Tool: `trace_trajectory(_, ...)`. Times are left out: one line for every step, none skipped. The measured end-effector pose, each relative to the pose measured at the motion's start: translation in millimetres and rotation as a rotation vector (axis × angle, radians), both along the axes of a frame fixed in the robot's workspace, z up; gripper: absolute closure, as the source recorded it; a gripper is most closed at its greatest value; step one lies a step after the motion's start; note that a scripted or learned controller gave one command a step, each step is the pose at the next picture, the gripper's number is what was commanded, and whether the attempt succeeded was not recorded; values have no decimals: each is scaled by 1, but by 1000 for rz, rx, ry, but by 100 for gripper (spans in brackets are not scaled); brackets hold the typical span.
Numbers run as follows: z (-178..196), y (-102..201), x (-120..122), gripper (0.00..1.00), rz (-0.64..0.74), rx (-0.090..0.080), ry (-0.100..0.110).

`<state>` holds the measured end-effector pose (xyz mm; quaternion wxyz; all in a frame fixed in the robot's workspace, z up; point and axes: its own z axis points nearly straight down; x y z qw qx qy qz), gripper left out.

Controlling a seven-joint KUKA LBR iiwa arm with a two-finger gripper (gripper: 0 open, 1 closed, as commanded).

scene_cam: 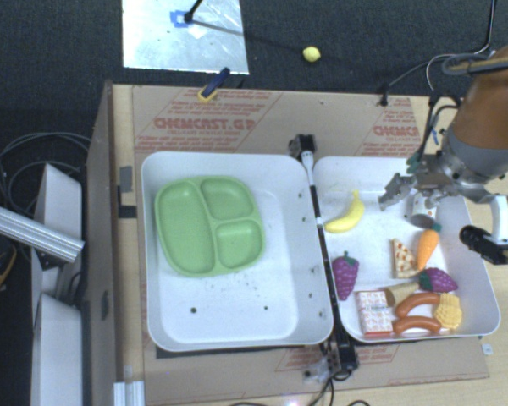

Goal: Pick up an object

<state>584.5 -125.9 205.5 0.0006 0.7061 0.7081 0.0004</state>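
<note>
Orange toy carrot [427, 248] lies in the right white bin [489, 307] beside a pizza slice [402, 258], just below the grey gripper [411, 194], whose fingers spread apart, holding nothing.

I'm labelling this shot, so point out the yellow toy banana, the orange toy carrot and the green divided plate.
yellow toy banana [346, 216], camera view, middle of its curve
orange toy carrot [427, 249], camera view, its body
green divided plate [175, 245], camera view, its left compartment
</note>
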Motion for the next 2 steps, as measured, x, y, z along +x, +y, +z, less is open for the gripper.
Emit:
trace_trajectory(-99, 35, 26, 0, 1, 1, -1)
trace_trajectory(-89, 35, 27, 100, 2, 0, -3)
